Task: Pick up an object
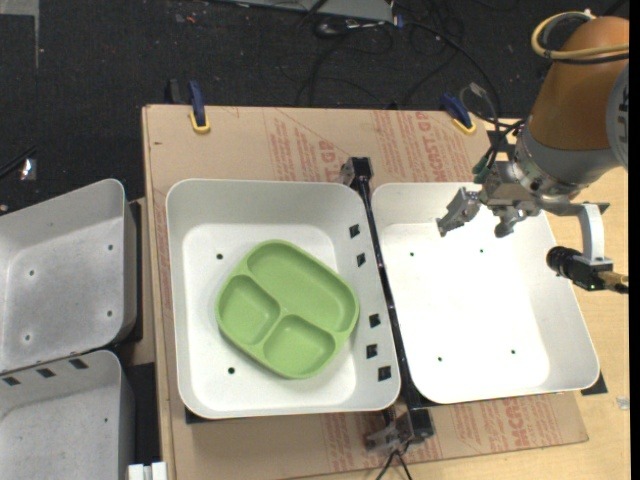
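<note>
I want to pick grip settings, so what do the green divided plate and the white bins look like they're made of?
Green divided plate: probably molded plastic, matte to satin, judging by its even color and rounded compartment ridges. White bins: likely thin formed plastic or painted sheet, matte, with rounded corners and small holes; the view leaves that open.

A light green divided plate (288, 310) lies flat, open side up, on the floor of the left bin (190, 268). It is a rounded rectangle with three compartments: one long section along its upper right side and two smaller ones along its lower left. The plate sits turned at an angle to the bin's walls, roughly in the middle of the bin, touching none of the walls. Its compartments hold nothing.
</note>
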Controlling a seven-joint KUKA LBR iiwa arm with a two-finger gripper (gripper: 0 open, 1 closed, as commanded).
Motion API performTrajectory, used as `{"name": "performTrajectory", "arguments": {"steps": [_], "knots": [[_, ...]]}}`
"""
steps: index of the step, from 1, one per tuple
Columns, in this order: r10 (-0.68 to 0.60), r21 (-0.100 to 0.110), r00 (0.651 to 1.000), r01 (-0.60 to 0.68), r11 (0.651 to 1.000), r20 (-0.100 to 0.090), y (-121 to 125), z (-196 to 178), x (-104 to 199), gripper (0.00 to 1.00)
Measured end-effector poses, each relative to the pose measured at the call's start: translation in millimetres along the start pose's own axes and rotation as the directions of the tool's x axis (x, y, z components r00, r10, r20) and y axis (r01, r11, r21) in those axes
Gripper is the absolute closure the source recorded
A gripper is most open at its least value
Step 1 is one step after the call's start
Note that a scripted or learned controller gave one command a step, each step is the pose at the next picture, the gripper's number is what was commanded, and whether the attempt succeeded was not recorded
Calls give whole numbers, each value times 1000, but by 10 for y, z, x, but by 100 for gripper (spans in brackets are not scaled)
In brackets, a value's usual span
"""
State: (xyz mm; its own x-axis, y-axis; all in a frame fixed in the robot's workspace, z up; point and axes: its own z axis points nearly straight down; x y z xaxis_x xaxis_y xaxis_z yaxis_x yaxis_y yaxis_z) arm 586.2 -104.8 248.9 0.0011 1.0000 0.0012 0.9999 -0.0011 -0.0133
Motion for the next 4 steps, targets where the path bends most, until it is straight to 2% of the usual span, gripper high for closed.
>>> {"name": "performTrajectory", "arguments": {"steps": [1,2,3,4], "knots": [[-2,-13,1000,2,1000,1,21,-73,2,0],[0,-7,1000,0,1000,1,-28,553,-26,0],[-1,-9,1000,1,1000,1,75,1105,-22,0],[0,-10,1000,1,1000,1,77,1592,-16,0]]}}
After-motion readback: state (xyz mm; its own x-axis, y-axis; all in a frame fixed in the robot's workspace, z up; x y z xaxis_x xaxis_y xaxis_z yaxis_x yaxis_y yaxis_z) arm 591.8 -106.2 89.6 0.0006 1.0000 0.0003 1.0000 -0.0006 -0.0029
